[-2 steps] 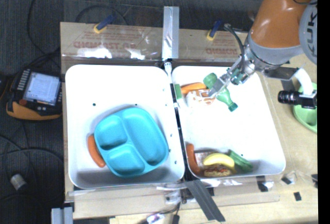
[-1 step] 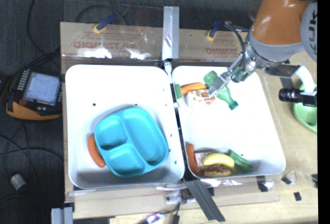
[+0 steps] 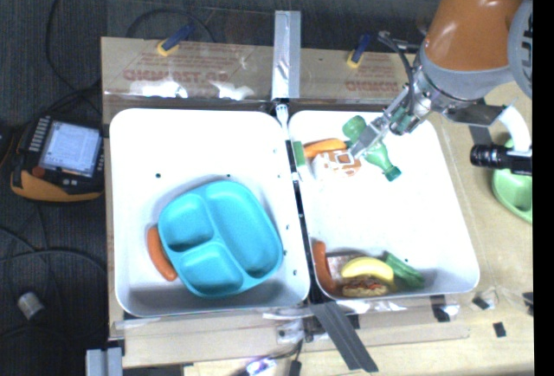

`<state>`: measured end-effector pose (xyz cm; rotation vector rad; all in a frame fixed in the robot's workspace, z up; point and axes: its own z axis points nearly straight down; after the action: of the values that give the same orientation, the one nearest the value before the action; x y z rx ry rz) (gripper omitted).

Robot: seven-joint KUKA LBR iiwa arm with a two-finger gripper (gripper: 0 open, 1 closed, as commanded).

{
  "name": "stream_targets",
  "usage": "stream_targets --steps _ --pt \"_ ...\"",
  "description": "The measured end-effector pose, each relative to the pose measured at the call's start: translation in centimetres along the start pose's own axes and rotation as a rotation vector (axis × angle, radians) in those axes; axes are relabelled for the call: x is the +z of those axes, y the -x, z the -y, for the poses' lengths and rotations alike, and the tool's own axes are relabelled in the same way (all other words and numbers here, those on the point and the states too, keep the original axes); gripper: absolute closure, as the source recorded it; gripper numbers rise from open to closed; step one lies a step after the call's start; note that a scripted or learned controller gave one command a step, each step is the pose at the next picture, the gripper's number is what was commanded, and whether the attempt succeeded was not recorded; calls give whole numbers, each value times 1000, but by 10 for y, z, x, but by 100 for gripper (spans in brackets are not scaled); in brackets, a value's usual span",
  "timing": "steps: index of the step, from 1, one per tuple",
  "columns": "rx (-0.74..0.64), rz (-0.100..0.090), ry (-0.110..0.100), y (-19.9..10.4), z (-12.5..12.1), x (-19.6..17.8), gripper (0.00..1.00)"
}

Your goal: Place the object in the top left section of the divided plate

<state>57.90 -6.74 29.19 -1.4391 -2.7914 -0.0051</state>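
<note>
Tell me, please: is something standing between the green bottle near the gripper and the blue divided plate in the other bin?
Yes. The green bottle lies in the right bin, at the gripper; the blue divided plate sits in the left bin. The raised rims where the bins meet stand between them, so the bottle must be lifted over.

Bright, even overhead light. White bins (image 3: 208, 127) near blown out, faint shadows. Glare on tape strip (image 3: 286, 54) left of gripper (image 3: 374, 134). Overall soft, low-res; gripper tip slightly blurred.

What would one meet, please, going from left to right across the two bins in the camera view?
Hot dog → blue divided plate → carrot → banana → green bottle, with the claw at it.
</note>
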Motion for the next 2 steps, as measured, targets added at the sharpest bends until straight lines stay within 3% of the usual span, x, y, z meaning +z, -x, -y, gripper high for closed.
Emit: stream_targets --steps 2 --pt "-5 -4 3 -2 -3 -17 100"
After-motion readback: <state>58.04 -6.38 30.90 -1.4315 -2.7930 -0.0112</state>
